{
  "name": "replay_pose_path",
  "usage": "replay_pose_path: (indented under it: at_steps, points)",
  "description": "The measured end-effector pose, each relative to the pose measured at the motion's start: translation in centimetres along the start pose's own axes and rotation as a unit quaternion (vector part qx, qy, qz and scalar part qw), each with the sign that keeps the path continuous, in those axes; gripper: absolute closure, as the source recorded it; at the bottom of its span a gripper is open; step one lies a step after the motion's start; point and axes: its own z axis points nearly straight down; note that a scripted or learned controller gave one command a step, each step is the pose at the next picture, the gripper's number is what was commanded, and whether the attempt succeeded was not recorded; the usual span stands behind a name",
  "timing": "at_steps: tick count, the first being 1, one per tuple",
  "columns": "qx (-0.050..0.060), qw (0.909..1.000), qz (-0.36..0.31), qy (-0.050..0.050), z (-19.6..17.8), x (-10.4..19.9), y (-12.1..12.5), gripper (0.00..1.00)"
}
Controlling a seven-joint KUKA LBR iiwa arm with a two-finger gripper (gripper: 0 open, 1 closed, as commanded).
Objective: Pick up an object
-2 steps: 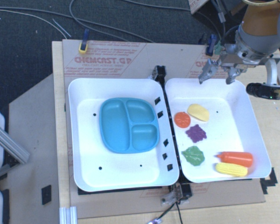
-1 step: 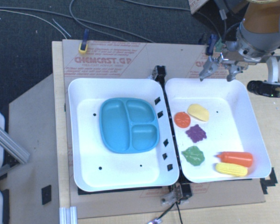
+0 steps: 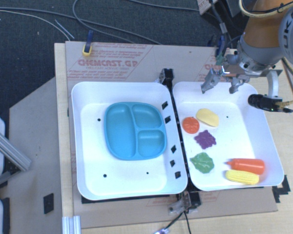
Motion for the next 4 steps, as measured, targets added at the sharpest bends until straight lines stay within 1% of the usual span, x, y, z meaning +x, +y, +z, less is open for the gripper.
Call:
replay_pose_path:
  at_steps: [2,3,4]
  points:
    - [0.0,1.0,0.0,0.0,9.7,-1.0,1.5,0.0]
    - [-0.003,1.0,0.0,0.0,8.3,-1.0,1.6,1.0]
    - [-0.006,1.0,0.0,-0.001,3.7,-1.6,1.6,1.0]
